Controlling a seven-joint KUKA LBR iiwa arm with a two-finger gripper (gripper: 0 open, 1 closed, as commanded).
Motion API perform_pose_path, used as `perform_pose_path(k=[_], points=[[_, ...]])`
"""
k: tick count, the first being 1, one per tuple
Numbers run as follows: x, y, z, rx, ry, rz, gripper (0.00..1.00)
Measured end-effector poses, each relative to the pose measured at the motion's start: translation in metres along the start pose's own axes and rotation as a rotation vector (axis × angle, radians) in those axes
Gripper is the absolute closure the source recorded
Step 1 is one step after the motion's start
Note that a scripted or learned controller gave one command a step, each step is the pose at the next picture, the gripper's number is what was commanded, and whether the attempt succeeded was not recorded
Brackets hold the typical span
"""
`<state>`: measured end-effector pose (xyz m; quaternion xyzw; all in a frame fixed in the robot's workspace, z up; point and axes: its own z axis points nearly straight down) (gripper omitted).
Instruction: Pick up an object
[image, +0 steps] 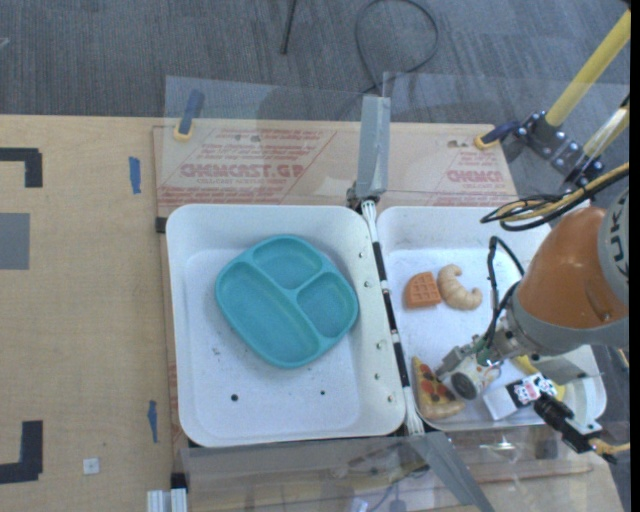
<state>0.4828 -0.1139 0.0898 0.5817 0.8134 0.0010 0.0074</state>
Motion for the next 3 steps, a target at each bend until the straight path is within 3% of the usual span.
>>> perform_pose_path(k=[1, 2, 3], points=[[-0.001, 0.001, -0.011, -0.005, 0.001, 0.005, 1.0], [-0.001, 0.001, -0.011, -0.005, 0.001, 0.004, 0.0], [0.008, 0.003, 0.0, -0.001, 0.001, -0.144, 0.0]])
